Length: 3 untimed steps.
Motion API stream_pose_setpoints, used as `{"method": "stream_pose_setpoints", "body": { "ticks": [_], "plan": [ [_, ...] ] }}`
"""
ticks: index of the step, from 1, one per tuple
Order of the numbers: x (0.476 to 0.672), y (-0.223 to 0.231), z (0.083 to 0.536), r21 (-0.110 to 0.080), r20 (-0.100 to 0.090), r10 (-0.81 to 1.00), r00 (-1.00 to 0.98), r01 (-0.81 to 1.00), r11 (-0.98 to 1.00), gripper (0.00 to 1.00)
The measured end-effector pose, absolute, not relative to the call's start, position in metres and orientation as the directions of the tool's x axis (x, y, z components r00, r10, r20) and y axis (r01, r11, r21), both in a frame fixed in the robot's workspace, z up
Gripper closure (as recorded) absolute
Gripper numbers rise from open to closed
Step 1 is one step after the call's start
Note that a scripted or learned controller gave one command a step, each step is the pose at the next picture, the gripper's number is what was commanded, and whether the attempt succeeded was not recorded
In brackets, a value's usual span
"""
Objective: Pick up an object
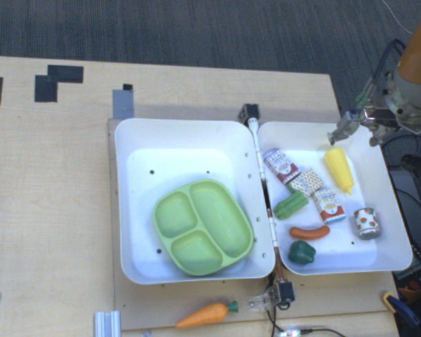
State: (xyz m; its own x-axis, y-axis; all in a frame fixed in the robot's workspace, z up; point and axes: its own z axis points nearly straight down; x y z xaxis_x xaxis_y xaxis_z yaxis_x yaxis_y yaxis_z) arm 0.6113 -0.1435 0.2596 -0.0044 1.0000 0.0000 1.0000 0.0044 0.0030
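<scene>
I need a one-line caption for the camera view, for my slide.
Grey arm's gripper hovers over the right white bin near a yellow corn cob; a green divided plate fills the left bin.

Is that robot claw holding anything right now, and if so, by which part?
Nothing is held. The claw hangs above the far edge of the right bin, with no object between its fingers. The yellow corn lies just below it in the bin, apart from it.

green divided plate (203,227) in L bin (137,149) | carrot (205,315) on bench (49,209), front of bins
</scene>
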Motion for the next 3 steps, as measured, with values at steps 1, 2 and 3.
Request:
{"method": "stream_pose_setpoints", "body": {
  "ticks": [1,2,3],
  "plan": [
    [0.6,-0.121,0.098,0.012,-0.002,1.0,-0.001,1.0,0.001,0.0],
    [0.602,-0.12,0.11,0.018,-0.002,1.0,-0.001,1.0,0.001,1.0],
    [0.602,-0.12,0.11,0.018,-0.002,1.0,-0.002,1.0,0.002,0.0]
  ]
}}
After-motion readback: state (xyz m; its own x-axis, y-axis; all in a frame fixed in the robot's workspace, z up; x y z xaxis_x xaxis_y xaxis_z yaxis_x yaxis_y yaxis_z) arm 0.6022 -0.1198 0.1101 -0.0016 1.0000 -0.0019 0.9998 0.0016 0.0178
